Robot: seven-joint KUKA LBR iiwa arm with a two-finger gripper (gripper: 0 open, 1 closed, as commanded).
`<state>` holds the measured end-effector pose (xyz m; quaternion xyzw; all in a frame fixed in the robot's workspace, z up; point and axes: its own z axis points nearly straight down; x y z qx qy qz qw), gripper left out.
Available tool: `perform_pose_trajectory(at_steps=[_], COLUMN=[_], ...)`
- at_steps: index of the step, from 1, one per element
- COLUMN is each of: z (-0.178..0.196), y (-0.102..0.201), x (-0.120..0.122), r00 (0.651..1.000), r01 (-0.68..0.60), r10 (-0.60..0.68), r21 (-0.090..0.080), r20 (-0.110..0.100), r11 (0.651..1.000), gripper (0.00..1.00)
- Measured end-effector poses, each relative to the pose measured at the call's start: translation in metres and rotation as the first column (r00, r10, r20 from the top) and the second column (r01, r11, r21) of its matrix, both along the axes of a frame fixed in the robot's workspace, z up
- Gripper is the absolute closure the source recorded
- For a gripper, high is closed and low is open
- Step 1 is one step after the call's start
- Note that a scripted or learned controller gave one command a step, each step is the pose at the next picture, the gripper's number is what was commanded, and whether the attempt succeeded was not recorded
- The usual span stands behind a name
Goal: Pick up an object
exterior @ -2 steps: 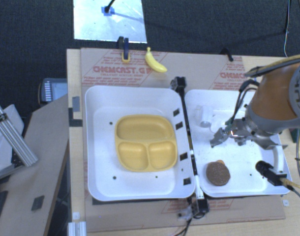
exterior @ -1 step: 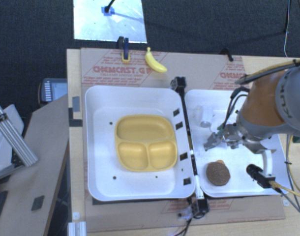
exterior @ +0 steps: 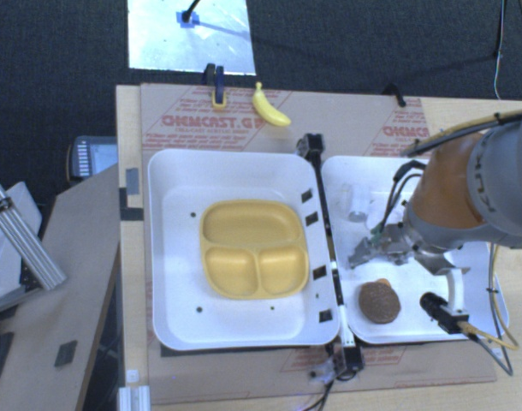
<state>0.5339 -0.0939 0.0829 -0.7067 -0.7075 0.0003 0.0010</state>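
Observation:
A round brown cookie-like object (exterior: 379, 301) lies in the right bin (exterior: 355, 328) near its front. My gripper (exterior: 364, 251) hangs low in that bin, just above and to the left of the brown object, apart from it. The fingers are small and blurred, pointing left. A yellow three-compartment plate (exterior: 248, 248) lies in the middle of the left bin (exterior: 171, 229). The grey arm with its orange band (exterior: 445, 182) reaches in from the right.
A yellow banana (exterior: 269, 108) lies on the cardboard behind the bins, beside a yellow clamp (exterior: 218, 88). A black divider strip (exterior: 323, 229) runs between the bins. Cables trail at the front right corner (exterior: 483, 332).

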Motion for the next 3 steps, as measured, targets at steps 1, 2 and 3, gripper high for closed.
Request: perform_pose_trajectory(at_steps=[1, 2, 3], z=[0.012, 0.056, 0.099], y=[-0.001, -0.002, 0.000], x=[0.001, 0.006, 0.010], r00=[1.000, 1.000, 1.000], r01=[0.000, -0.002, -0.003], r10=[0.000, 0.002, 0.003], r21=[-0.001, -0.002, -0.002], r20=[0.004, 0.006, 0.007], r11=[1.000, 1.000, 1.000], gripper=[1.00, 1.00, 1.00])
